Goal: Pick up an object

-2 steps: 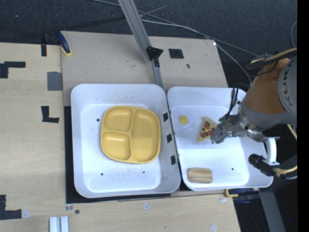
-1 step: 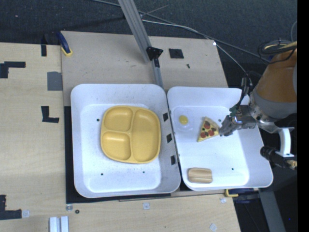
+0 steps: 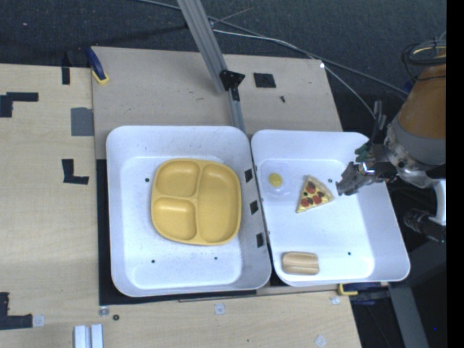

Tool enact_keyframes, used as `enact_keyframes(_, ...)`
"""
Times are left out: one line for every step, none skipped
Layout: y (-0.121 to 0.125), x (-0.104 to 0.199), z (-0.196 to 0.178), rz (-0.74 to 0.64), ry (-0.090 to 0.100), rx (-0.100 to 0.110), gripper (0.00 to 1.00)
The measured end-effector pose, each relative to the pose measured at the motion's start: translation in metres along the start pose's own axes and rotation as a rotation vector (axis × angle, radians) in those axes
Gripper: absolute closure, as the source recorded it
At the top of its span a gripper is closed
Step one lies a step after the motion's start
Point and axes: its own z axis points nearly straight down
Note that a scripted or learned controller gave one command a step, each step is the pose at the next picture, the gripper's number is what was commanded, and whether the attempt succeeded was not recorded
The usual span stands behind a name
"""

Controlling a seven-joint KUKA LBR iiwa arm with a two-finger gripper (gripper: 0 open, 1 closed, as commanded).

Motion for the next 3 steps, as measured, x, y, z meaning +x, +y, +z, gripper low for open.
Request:
enact_keyframes(0.015, 0.056, 0.016, -0.004, 0.001, 0.006, 1.00)
enact_keyframes(0.022, 0.099, 0.022, -0.003, 0.001, 0.006, 1.00)
enact_keyframes(0.035, 0.151, 0.015, -0.005, 0.002, 0.004, 1.00)
